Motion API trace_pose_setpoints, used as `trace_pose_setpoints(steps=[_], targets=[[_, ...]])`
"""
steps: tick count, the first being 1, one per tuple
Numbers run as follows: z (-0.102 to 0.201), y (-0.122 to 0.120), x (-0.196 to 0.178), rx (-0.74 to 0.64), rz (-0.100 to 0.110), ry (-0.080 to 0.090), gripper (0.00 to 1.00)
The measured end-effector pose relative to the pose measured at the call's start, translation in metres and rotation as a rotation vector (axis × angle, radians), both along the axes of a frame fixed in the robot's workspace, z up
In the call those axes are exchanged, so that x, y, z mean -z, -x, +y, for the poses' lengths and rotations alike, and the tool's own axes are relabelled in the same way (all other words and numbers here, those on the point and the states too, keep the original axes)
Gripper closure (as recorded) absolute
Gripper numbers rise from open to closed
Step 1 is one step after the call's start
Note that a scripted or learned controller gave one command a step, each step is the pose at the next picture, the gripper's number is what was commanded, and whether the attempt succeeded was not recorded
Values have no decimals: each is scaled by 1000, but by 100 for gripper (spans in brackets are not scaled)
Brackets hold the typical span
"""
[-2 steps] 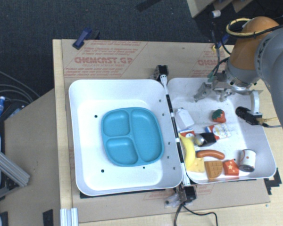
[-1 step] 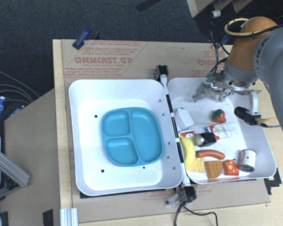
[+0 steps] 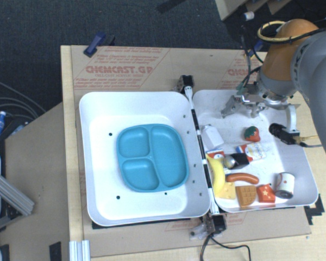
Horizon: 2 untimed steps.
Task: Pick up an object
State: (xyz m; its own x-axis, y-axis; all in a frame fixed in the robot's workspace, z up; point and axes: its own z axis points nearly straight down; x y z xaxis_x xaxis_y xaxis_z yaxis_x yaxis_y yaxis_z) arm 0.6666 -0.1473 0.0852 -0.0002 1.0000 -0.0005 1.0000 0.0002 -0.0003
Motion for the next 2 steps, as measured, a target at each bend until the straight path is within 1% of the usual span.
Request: trace_pose_setpoints(steps=[1,2], targets=[[7,0,0,0,1,0,0],[6,-1,-11,0,-2,0,100]])
